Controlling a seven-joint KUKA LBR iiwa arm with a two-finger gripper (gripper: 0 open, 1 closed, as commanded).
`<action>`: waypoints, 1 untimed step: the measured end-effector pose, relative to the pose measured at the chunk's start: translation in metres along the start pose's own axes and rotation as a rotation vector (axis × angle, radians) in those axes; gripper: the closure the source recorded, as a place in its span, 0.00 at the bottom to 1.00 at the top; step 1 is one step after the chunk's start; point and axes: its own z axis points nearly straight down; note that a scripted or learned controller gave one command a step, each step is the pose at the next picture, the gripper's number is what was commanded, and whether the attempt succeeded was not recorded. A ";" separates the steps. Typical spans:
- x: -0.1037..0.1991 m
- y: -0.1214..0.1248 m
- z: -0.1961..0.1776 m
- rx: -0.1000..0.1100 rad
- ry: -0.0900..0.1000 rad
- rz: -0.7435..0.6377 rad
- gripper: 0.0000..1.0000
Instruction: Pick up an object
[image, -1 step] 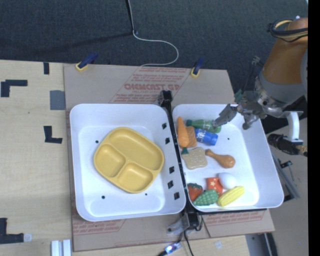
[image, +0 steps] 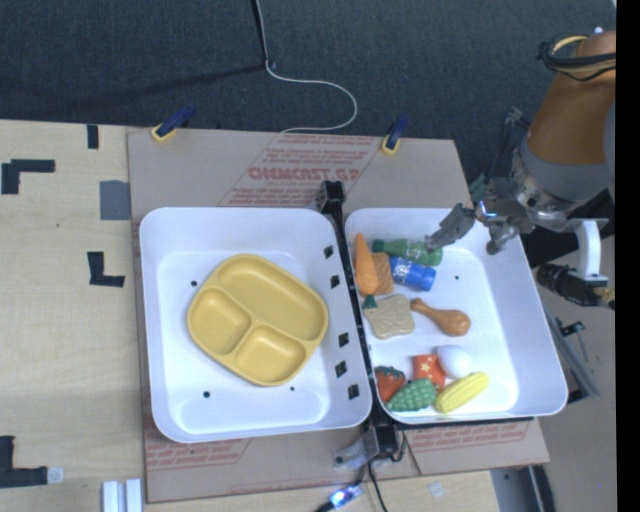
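My gripper (image: 468, 236) hangs over the right bin's (image: 520, 300) far right part, open, with nothing between its fingers. One finger (image: 446, 228) reaches toward a green bottle (image: 406, 250) lying at the back of the bin. Just in front of the bottle lies a blue can (image: 412, 272), with an orange carrot (image: 366, 264) to their left. Nearer the front are a bread slice (image: 389, 316), a brown drumstick (image: 441, 317), a white egg (image: 456, 359), a yellow corn cob (image: 461, 391), a red block (image: 428, 367), a strawberry (image: 388, 380) and a green vegetable (image: 411, 398).
The left bin (image: 165, 300) holds a yellow divided plate (image: 257, 318). A black divider (image: 345, 290) runs between the two bins. Both bins sit on cardboard (image: 290, 170). A white cable (image: 310, 85) trails across the dark floor behind.
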 end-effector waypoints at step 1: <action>0.001 0.000 0.065 0.006 0.000 0.000 0.00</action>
